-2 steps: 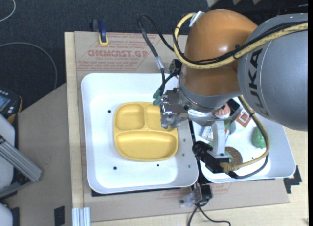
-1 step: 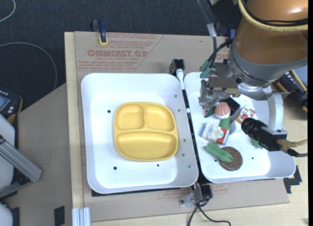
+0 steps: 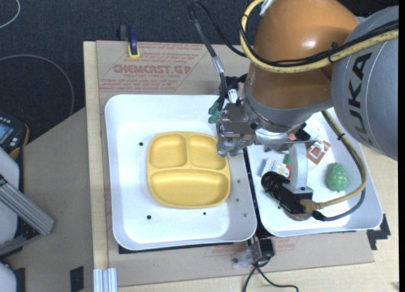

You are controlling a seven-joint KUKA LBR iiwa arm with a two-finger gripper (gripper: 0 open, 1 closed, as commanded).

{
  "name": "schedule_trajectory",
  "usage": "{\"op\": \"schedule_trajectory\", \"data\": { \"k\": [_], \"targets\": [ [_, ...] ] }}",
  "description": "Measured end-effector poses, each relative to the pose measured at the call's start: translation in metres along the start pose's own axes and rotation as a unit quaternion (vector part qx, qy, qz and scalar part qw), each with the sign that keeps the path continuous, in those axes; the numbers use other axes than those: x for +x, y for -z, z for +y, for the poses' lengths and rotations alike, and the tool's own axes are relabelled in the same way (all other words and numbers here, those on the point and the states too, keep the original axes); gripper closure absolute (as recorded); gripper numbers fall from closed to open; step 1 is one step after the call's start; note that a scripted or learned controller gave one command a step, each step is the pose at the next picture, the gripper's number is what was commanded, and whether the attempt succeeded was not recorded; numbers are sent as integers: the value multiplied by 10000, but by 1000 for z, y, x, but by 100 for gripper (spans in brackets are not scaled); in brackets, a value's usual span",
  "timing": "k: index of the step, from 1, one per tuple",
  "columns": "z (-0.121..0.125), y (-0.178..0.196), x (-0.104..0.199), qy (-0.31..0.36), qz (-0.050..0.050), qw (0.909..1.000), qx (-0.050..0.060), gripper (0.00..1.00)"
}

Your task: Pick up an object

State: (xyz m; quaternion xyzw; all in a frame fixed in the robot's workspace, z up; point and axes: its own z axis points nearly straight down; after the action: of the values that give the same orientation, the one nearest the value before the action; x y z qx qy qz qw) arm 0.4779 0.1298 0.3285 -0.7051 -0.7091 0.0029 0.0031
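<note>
A yellow divided plate [image 3: 188,169] lies in the middle of the left bin [image 3: 120,177]. My gripper [image 3: 225,145] hangs low over the plate's upper right corner, near the wall between the two bins. The wrist and its orange band hide much of it. In the right bin [image 3: 370,212] lie a green bumpy object [image 3: 337,177], a small orange and white packet [image 3: 317,151] and a pale upright piece [image 3: 299,165]. I see nothing between the gripper and any of these.
The arm covers the upper part of the right bin. A brown board [image 3: 158,63] with red print lies behind the bins, with a blue and yellow clamp [image 3: 133,41] on its far edge. Grey equipment stands at the left edge.
</note>
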Motion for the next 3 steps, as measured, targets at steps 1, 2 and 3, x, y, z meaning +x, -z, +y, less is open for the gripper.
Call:
{"op": "schedule_trajectory", "data": {
  "k": [1,2,3],
  "targets": [
    [1,-36,-16,-41,-8,10000,-8,100],
    [1,-24,-16,-36,-1,10000,-39,100],
    [2,-14,-15,-39,1,10000,-48,100]
  ]
}}
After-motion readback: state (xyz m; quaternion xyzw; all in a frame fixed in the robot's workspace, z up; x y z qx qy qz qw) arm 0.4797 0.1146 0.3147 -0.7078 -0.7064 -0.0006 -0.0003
